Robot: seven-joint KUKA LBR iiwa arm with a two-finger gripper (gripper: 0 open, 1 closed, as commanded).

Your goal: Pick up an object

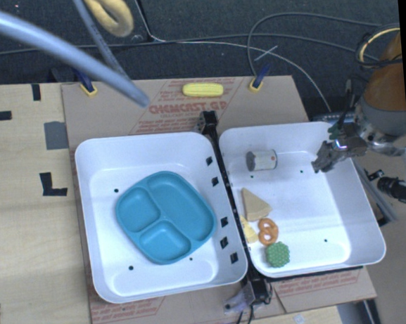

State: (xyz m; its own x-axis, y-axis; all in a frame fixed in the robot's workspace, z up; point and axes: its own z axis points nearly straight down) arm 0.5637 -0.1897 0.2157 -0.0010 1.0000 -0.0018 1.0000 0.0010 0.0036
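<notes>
Gripper [327, 155] over right bin's [352, 250] edge — seemingly empty.

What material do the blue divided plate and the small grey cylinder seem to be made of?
Blue divided plate: probably molded plastic, smooth with a soft sheen and rounded compartment edges. Grey cylinder: possibly metal or plastic; its dull grey surface leaves this open.

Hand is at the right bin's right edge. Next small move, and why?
Probably shift the hand left toward the grey cylinder. The hand sits at the right bin's right wall with nothing seen between its fingers. The cylinder lies alone near the back, apart from the wedge, pretzel and green piece clustered near the divider.
</notes>
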